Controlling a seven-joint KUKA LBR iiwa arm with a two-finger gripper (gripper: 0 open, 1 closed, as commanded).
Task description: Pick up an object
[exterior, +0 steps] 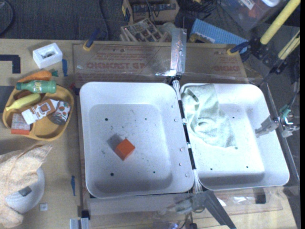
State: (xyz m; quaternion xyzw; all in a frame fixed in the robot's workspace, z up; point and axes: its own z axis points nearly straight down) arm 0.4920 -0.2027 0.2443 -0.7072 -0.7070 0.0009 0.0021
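Cube (pixel 125 149) orange, alone mid left bin (pixel 95 99), easy reach | cloth (pixel 207 116) crumpled right bin (pixel 271 171) | pincer (pixel 279 124) state unreadable

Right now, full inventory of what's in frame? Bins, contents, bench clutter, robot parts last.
left bin: 1, white, centre-left of the bench
right bin: 1, white, beside the left bin
block: 1, orange, lying in the left bin, left of its middle
cloth: 1, pale white-green, crumpled in the right bin's left half
bowl: 1, yellow, left of the left bin, filled with toy food and packets
bottle: 1, green, lying on the bowl's far rim
small box: 1, white, far-left of the bench
clear sheet: 1, transparent with red lettering, behind the bins
gripper: 1, metallic, at the right bin's right edge; finger state unclear
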